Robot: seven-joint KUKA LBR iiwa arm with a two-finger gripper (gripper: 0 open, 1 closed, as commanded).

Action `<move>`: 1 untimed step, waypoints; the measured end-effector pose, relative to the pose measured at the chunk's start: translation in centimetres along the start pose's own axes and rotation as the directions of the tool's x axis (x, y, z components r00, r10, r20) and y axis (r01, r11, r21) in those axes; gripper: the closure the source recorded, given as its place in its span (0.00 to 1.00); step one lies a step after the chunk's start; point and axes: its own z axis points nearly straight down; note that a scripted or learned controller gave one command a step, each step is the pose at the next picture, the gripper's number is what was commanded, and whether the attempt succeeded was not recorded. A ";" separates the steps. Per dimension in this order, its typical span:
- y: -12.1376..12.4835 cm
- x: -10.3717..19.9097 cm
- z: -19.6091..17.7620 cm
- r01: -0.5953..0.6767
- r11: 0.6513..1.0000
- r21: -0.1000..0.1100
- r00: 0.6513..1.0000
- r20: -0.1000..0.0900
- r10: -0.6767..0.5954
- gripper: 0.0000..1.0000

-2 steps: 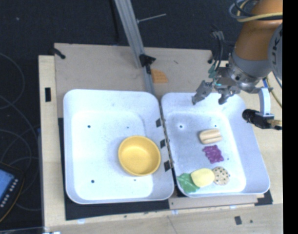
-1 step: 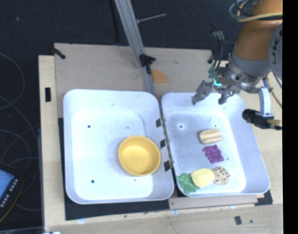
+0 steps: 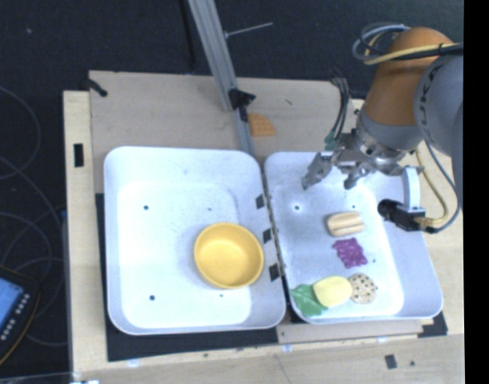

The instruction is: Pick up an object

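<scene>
The desk point(image 3: 148, 110) fills the middle of the frame, carrying two white bins side by side. The left bin point(image 3: 148, 214) holds a yellow bowl point(image 3: 228, 255) near its lower right corner. The right bin point(image 3: 404, 286) holds a tan bread roll point(image 3: 345, 223) at centre, a purple piece point(image 3: 350, 252) just below it, and along the lower edge a green leaf point(image 3: 305, 298), a yellow lemon-like piece point(image 3: 333, 291) and a speckled cookie point(image 3: 362, 288) close together. The arm point(image 3: 404, 78) enters from the upper right; its end effector point(image 3: 334, 173) hovers over the right bin's upper part, above the roll, fingers spread apart with nothing between them.
</scene>
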 end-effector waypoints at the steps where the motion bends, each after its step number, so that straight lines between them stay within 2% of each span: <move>1: 0.3 0.0 6.3 -0.002 1.000 0.000 1.000 0.000 0.002 0.00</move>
